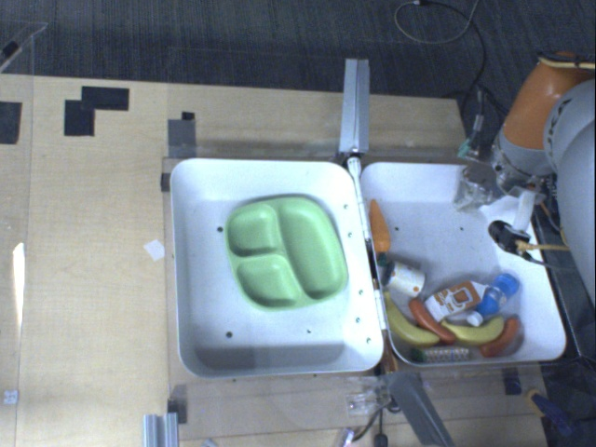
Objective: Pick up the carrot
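Observation:
The carrot (378, 227) is a short orange stick lying along the left wall of the right bin (438, 212), near the divider between the bins. My gripper (472, 190) hangs over the bin's far right corner, well to the right of the carrot and apart from it. Behind it rises the grey arm with its orange band (545, 101). I see nothing held at the gripper.
A green divided plate (284, 250) lies in the left bin (196, 277). At the right bin's near end are a white cup (406, 278), two bananas (413, 329), a red sausage (431, 318), a small carton (454, 299) and a blue-capped bottle (499, 292).

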